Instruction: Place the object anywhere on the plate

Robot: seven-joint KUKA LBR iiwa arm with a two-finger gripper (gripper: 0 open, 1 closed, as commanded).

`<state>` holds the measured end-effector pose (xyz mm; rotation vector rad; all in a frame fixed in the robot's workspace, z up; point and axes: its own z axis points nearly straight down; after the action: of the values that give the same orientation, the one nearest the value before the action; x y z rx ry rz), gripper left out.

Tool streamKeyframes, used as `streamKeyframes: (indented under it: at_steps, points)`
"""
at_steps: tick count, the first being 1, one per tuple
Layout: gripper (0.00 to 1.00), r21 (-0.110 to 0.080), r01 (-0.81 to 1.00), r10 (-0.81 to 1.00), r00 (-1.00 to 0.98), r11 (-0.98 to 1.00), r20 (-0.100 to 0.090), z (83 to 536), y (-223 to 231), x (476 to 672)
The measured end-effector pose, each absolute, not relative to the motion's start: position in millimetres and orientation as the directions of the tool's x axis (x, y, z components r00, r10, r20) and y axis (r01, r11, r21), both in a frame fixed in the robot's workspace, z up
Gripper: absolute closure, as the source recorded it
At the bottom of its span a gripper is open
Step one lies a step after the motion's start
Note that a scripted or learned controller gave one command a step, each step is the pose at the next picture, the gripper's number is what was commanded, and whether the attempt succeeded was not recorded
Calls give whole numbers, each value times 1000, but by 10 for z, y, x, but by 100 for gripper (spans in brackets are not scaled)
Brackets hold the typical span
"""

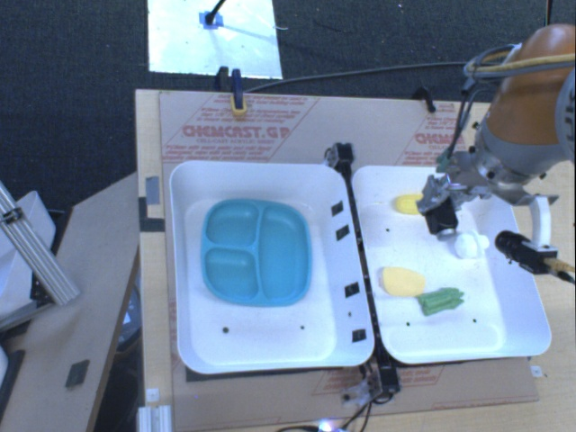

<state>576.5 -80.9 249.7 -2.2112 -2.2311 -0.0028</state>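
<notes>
Here we are over the right bin (pixel 517 331), and the gripper (pixel 440 216) hangs low at about eleven o'clock in it, dark and foreshortened from this slant. Whether it is released, clenched or grasping anything I cannot tell. The candidates are all in this bin: a yellow piece (pixel 407 205) just beside the gripper at its nine o'clock, a white piece (pixel 468 244) just beside it at four o'clock, a yellow lump (pixel 404 282) near the bin's middle, and a green piece (pixel 440 301) touching or nearly touching that lump at its four o'clock. Which one is the object, I can't say; the gripper sits between the yellow piece and the white piece. The plate (pixel 256 250), blue and sectioned, waits in the left bin (pixel 193 331), well apart at nine o'clock. Now the risks, as I judge them: a descent between two neighbours could nudge one aside and close on nothing. The yellow piece lies near the bin's wall, so a finger could catch the rim. Then the carry must clear the ridge where the bins meet; a weak pinch could drop the thing short of the plate.
</notes>
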Motion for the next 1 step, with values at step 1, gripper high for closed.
streamKeyframes:
  at_steps: [1]
  points:
    - [100,2,1000,1000,-9,9,2,2388,-347,5745]
